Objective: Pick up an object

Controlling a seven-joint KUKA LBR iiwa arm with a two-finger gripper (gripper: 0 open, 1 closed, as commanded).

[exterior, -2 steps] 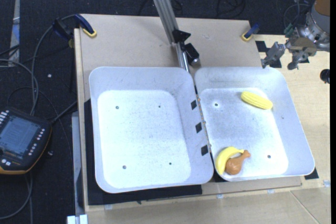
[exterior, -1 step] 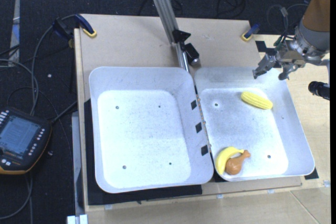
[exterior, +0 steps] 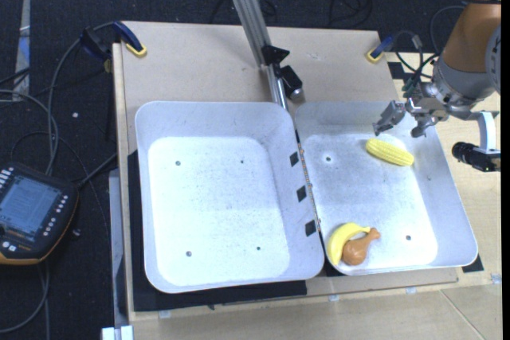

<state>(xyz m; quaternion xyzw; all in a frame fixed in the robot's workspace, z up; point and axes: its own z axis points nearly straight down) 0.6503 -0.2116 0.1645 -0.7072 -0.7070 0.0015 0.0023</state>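
A yellow corn cob [exterior: 390, 153] lies in the right bin [exterior: 446, 195] near its far right side. At that bin's front edge a yellow banana [exterior: 343, 236] rests against an orange-brown drumstick toy [exterior: 358, 247]. My gripper [exterior: 405, 122] hangs over the bin's far right corner, just above and behind the corn cob. Its two fingers [exterior: 388, 118] are spread apart with nothing between them. It touches no object.
The left bin [exterior: 151, 171] sits beside the right one, with a row of black clips [exterior: 304, 191] along their shared edge. A slanted metal pole [exterior: 251, 8] rises behind the bins. Clamps [exterior: 127, 40] hold the bench's far corners. A teach pendant [exterior: 28, 211] lies at the far left.
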